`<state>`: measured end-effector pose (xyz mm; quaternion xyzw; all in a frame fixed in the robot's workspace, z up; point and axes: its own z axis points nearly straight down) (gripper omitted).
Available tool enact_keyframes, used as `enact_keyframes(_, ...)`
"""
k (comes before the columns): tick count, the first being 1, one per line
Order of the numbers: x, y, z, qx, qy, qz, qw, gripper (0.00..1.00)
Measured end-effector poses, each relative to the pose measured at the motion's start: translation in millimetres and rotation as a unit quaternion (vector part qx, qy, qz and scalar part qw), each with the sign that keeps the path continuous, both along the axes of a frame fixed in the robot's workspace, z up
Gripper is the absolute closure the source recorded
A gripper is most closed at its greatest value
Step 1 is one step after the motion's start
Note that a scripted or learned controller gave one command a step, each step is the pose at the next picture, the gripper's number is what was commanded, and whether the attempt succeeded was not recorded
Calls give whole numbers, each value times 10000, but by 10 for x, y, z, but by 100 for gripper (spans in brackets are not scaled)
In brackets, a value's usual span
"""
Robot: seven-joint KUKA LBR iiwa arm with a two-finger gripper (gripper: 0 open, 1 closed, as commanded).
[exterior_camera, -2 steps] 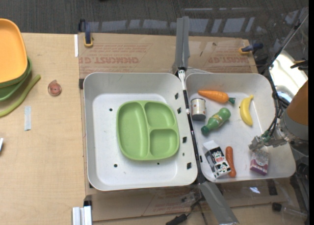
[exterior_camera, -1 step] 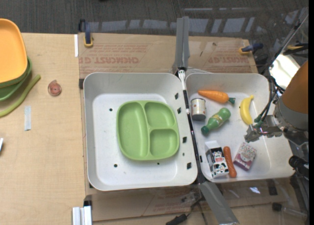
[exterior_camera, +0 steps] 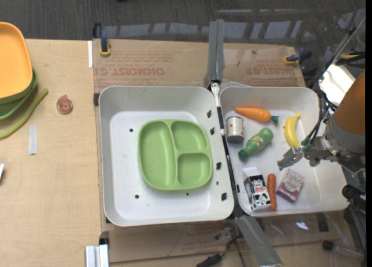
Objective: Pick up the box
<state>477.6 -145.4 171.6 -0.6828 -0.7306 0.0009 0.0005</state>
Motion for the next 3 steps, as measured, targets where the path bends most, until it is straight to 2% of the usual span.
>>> enact_keyframes(1,-11,-228,-809,3,4,-375,9993,0)
enact_keyframes(2,-17,-234,-726,2,15,-377,9993,100)
enact_keyframes(3,584,536,350,-10,7,-1194,9928,100)
